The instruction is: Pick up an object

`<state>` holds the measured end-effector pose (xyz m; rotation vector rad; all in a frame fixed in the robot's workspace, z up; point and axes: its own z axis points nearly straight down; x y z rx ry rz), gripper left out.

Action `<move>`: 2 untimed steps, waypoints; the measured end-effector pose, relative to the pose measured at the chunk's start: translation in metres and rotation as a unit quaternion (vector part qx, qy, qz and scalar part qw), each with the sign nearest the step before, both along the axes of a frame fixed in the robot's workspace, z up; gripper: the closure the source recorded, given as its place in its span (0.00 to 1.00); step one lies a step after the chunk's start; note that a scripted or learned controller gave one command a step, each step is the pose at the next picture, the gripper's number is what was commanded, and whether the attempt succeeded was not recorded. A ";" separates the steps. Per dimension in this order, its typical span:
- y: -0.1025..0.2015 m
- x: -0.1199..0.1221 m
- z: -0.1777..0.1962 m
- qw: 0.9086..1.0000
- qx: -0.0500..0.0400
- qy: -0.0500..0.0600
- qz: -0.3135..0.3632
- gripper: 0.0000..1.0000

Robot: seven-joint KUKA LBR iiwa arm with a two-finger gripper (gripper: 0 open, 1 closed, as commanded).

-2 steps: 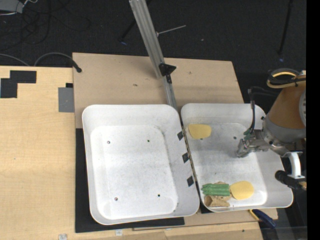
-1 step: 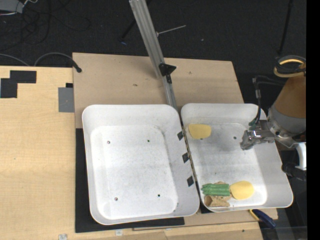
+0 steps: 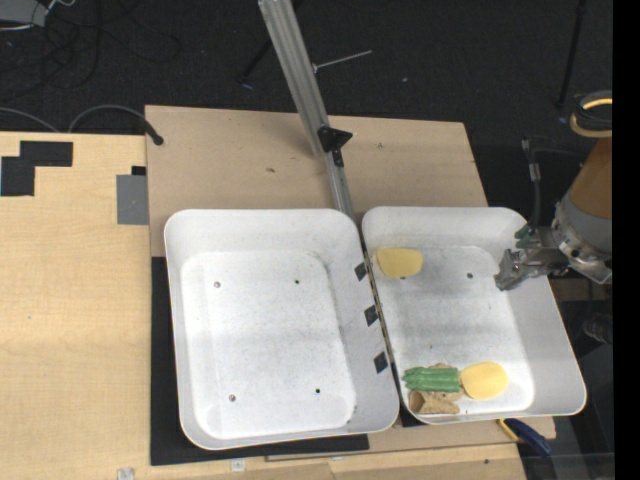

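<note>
Gripper (image 3: 512,268): we find it over the right bin (image 3: 545,338) rim; finger state undeterminable.
Targets: yellow piece (image 3: 399,262) well left of it; green item (image 3: 433,377), yellow disc (image 3: 484,380) and tan scrap (image 3: 433,402) clustered below-left.
Advice: we favour the lone yellow piece, descending squarely.
Obstruction: bin walls crowd the cluster.

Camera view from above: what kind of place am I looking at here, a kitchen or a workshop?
Most likely a robotics lab. A robot arm reaches over two white bins on a bench, a metal camera pole rises behind, and cables trail across the dark floor.
</note>
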<state>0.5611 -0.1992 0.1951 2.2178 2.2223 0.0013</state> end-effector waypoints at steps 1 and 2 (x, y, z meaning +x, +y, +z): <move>-0.001 0.001 0.046 1.000 0.000 -0.001 0.000 1.00; 0.040 0.018 0.045 1.000 0.001 0.001 0.001 1.00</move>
